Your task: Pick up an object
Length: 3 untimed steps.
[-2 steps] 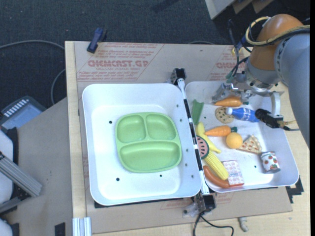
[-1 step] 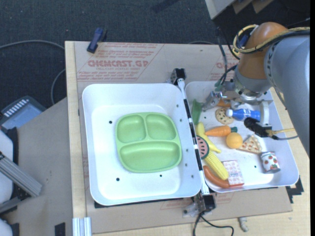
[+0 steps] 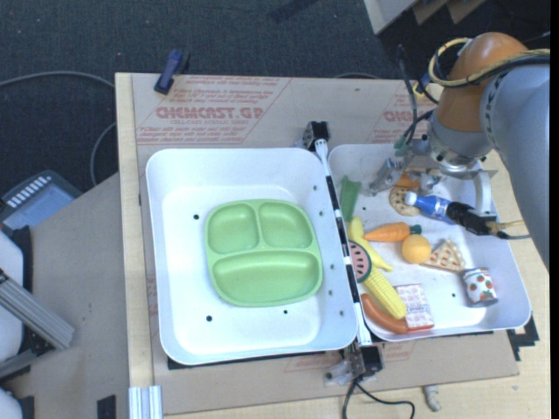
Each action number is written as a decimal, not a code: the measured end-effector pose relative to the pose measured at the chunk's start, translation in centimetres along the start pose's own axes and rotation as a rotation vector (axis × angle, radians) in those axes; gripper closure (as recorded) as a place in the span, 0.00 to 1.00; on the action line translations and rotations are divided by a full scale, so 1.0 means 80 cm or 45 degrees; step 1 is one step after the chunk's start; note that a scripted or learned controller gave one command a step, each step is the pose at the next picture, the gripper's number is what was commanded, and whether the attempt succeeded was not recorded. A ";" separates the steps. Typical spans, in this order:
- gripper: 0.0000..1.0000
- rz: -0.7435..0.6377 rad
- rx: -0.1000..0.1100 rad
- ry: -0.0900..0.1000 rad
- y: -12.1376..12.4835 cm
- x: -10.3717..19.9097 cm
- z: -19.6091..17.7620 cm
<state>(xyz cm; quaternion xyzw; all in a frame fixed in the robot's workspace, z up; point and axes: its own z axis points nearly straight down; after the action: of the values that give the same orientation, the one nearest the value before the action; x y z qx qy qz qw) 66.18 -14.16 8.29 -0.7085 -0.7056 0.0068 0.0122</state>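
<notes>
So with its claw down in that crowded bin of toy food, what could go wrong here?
The gripper hangs over the far end of the right bin, where a cookie and a blue marker lie touching, so it might catch both or neither. Closing near the bin wall, it could also nudge things aside.

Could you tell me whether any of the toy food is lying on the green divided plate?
No, the green plate sits bare in the left bin, and the toy food, such as the corn, lies in the right bin.

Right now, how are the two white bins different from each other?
The left bin holds one green divided plate; the right bin holds many small toy foods, such as a carrot and a corn cob. The arm reaches over the right bin, not the left. Both are shallow and white.
</notes>
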 end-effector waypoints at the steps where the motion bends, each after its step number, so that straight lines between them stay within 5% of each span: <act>1: 1.00 0.003 -0.001 -0.016 -0.001 -0.008 -0.015; 2: 0.00 0.003 -0.003 -0.016 0.000 -0.007 -0.015; 3: 1.00 0.002 0.004 -0.018 -0.002 -0.008 -0.027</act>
<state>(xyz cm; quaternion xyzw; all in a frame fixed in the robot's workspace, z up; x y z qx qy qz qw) 66.09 -14.80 10.46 -0.7091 -0.7050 0.0129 0.0083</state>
